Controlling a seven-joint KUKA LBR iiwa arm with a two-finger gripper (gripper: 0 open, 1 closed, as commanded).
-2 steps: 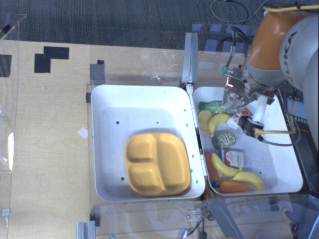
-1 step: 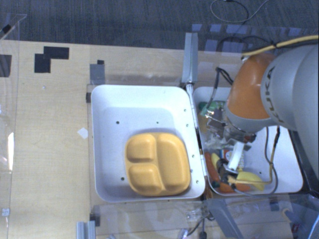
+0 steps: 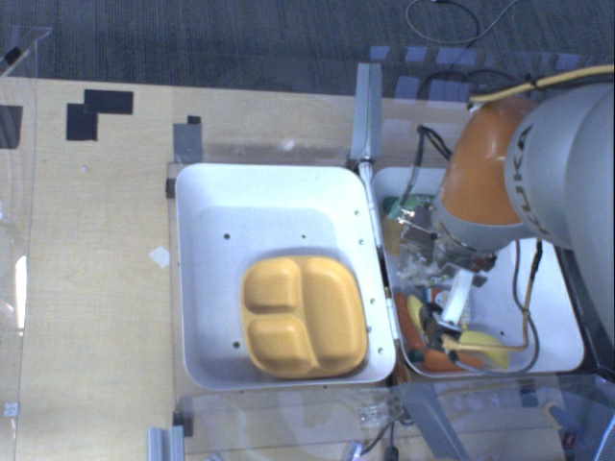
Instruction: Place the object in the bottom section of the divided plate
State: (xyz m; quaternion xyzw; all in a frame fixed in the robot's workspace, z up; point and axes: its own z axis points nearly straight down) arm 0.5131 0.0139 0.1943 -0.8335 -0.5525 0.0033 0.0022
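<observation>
Pincer: the pincer (image 3: pixel 444 317) points down into the right bin, low in its left half, among a heap of toy food; its fingers are lost in the clutter, so whether they are spread, closed or gripping anything cannot be told.
Arm: the grey arm (image 3: pixel 567 171) with its orange band (image 3: pixel 485 176) comes in from 3 o'clock and covers much of the right bin's upper half.
Objects around the pincer: a yellow banana (image 3: pixel 480 346) lies just at 4 o'clock of the pincer; an orange carrot-like piece (image 3: pixel 407 323) lies just at 9 o'clock along the bin's left wall; another orange piece (image 3: pixel 438 359) sits at 6 o'clock. They crowd together and touch one another.
Green item: a small green thing (image 3: pixel 415 203) sits at 12 o'clock of the pincer, partly hidden by the wrist.
Right bin: the right bin (image 3: pixel 557 339) holds the heap in its lower left corner.
Left bin: the left bin (image 3: pixel 211 209) lies at 9 o'clock, touching the right bin along a shared wall.
Divided plate: the yellow divided plate (image 3: pixel 305 314) rests in the left bin's lower middle, well apart from the pincer, with the two bin walls between them.
Counter: the wooden counter (image 3: pixel 86 286) stretches out at 9 o'clock.
</observation>
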